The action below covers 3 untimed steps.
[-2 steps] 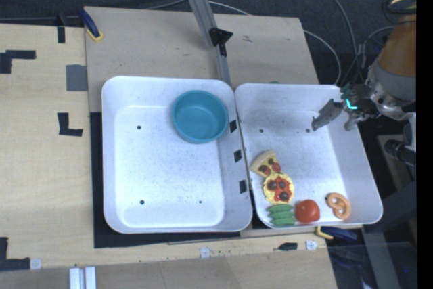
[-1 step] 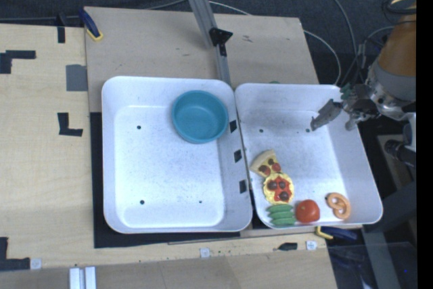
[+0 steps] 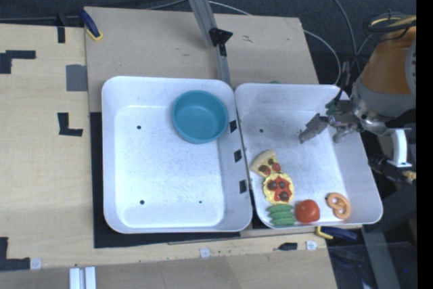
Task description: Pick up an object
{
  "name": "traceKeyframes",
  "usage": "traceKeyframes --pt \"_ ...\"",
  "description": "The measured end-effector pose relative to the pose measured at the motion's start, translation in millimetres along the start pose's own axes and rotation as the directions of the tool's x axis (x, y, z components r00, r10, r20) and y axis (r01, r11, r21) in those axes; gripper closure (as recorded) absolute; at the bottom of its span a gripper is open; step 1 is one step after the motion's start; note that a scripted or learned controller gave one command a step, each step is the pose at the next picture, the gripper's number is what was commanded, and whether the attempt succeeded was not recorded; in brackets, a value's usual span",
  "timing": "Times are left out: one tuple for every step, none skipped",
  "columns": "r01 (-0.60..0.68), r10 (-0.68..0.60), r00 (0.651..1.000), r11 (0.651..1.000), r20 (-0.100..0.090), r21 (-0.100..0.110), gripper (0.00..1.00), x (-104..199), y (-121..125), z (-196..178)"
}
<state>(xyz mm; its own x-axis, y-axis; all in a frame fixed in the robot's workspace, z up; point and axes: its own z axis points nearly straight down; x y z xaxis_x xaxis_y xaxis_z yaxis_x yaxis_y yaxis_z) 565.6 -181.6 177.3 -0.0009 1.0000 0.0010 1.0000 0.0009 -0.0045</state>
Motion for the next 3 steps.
traceKeyframes --pt "0.000 0.000 1.000 1.000 0.000 0.002 0.00 0.1 -6.5 62.0" --pt "0.000 0.000 1.000 1.000 0.002 -0.005 0.00 0.3 -6.0 88.5" --pt "0.000 0.000 1.000 1.000 0.003 -0.008 1.00 -0.5 -5.4 76.6"
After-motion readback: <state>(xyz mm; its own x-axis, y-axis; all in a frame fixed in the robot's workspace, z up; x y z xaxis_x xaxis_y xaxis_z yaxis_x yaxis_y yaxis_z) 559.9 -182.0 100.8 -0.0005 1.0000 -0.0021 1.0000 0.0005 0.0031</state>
